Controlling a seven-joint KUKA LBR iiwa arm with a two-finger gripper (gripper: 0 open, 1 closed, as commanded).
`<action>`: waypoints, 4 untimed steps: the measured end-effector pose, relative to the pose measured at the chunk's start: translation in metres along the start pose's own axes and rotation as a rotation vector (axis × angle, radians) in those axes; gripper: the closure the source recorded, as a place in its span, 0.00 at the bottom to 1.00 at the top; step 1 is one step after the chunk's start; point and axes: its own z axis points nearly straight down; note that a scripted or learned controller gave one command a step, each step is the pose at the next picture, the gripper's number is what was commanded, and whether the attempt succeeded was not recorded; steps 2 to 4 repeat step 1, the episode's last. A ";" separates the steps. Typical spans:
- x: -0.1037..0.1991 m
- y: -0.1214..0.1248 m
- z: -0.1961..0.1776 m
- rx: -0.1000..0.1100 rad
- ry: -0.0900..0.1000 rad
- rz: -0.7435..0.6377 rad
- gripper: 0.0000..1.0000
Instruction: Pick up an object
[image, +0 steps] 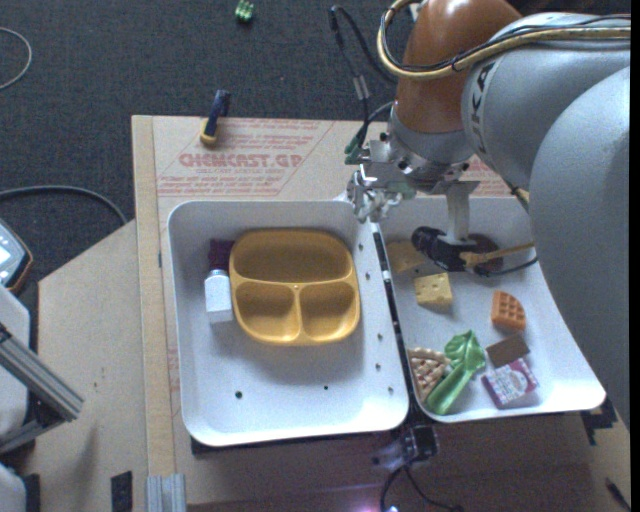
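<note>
A brown printed board (150, 300) lies over dark carpet (80, 80) and bears two white bins, the left bin (290, 385) and the right bin (560, 350), touching along one edge. At the board's 11 o'clock corner lies a blue-and-yellow tool (213, 118). A small green thing (244, 11) sits on the carpet at 12 o'clock.

The gripper (372, 197) hangs over the 12 o'clock end of the shared bin edge. Whether it is open or closed cannot be told, as the arm covers much of it.

The left bin holds one yellow plate (295, 285) with three compartments. At its 9 o'clock stands one white bottle (218, 296), and at 10 o'clock lies one dark purple thing (221, 251), half hidden.

The right bin holds one of each:
- cheese wedge (433, 290) at 10 o'clock
- waffle (508, 311) in the middle
- green vegetable (457, 370) at 7 o'clock
- brown bar (507, 350) at 6 o'clock
- pink packet (510, 382) at 6 o'clock
</note>
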 end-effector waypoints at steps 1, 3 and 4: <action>0.013 0.014 -0.001 -0.009 0.000 -0.002 1.00; 0.013 0.014 -0.001 -0.009 0.000 -0.002 1.00; 0.013 0.014 -0.001 -0.009 0.000 -0.002 1.00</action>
